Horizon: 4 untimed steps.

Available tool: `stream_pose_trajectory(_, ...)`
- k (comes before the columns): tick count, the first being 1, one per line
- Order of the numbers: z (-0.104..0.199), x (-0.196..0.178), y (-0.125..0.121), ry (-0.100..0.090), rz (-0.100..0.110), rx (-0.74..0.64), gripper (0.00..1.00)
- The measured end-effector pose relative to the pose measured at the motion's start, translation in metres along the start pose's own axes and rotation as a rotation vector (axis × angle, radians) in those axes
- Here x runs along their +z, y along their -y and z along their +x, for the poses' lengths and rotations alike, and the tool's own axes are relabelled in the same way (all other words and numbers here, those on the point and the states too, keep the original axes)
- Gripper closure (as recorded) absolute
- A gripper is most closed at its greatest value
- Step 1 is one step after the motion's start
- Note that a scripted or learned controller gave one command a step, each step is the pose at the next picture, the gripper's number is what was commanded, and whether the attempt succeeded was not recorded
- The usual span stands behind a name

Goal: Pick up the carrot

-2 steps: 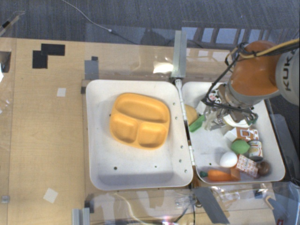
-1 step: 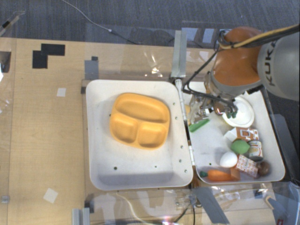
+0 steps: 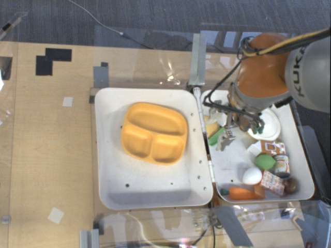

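My fingers (image 3: 226,137): down low in the right bin, dark and thin against the white floor, and I cannot tell whether they are spread or pressed together. Nothing shows between them.
My gripper (image 3: 228,138): hanging over the far left part of the right bin, just beside the green piece and near the divider wall.
My arm (image 3: 261,68): coming in from the right, orange band sitting right above the wrist, grey casing behind it.
Carrot (image 3: 244,193): lying flat on its side at the near edge of the right bin, by the near left corner, well apart from my gripper.
White egg (image 3: 252,176): just beyond the carrot, close to it.
Green ball (image 3: 265,161): just past the egg, touching or nearly so.
Small packets (image 3: 272,182): red and white, beside the egg on the right, a dark round thing next to them.
Green piece (image 3: 215,135): by the divider, at my fingertips, with something yellow just beyond.
White dish (image 3: 269,125): far right side of this bin, partly under my wrist.
Right bin (image 3: 302,159): crowded along its right and near sides.
Left bin (image 3: 106,154): holds a yellow sectioned plate (image 3: 154,132), three compartments, sitting toward the far side.
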State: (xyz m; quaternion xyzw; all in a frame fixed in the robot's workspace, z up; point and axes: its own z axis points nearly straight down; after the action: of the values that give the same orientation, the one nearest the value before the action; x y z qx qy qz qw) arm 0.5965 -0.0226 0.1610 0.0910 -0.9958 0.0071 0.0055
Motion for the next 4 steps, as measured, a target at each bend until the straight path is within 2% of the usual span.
stream_pose_trajectory(1, 0.057, -0.026, 0.032, 0.022, -0.009, -0.037, 0.00)
stream_pose_trajectory(2, 0.105, -0.023, -0.001, 0.019, -0.012, -0.131, 0.00)
stream_pose_trajectory(3, 0.071, -0.024, -0.027, 0.025, -0.008, -0.474, 0.00)
stream_pose_trajectory(4, 0.103, -0.062, 0.048, 0.025, -0.003, -0.537, 0.00)
